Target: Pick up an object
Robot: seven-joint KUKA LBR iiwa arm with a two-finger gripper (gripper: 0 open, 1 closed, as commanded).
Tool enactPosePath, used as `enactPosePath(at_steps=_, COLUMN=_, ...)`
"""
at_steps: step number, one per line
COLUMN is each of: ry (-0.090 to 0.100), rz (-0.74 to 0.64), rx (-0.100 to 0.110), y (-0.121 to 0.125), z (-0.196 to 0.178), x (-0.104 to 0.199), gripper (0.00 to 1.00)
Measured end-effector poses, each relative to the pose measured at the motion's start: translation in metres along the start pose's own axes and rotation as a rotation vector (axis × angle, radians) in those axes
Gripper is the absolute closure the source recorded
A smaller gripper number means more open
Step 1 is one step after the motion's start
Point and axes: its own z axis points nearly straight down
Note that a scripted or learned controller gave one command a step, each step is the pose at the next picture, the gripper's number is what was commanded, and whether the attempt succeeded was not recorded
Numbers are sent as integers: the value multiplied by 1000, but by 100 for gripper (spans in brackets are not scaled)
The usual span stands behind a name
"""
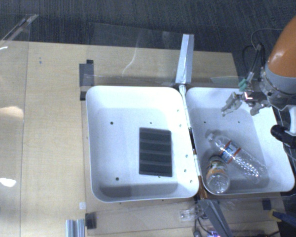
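Note:
Two clear plastic bottles lie in the right bin (pixel 278 181). One bottle (pixel 235 156) has a coloured label and lies slanted toward the bin's front right. The other bottle (pixel 217 174) lies at the front left corner, its base toward the front rim. A black ribbed pad (pixel 156 151) lies flat in the left bin (pixel 103 132). My gripper (pixel 242 105) hangs over the back part of the right bin, above and behind the bottles. Its fingers (pixel 230 104) are spread open with nothing between them.
The arm's orange band (pixel 288 53) and grey wrist rise at the right edge. Black cables (pixel 286 132) hang over the right bin's right rim. A metal post (pixel 185 58) stands behind the divide between the bins. The wooden bench (pixel 39 132) lies to the left.

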Motion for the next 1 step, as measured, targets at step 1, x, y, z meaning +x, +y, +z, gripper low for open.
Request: enactPosePath(at_steps=1, ry=-2, rz=-98, rx=-11, y=-13, z=165, x=-16, gripper=0)
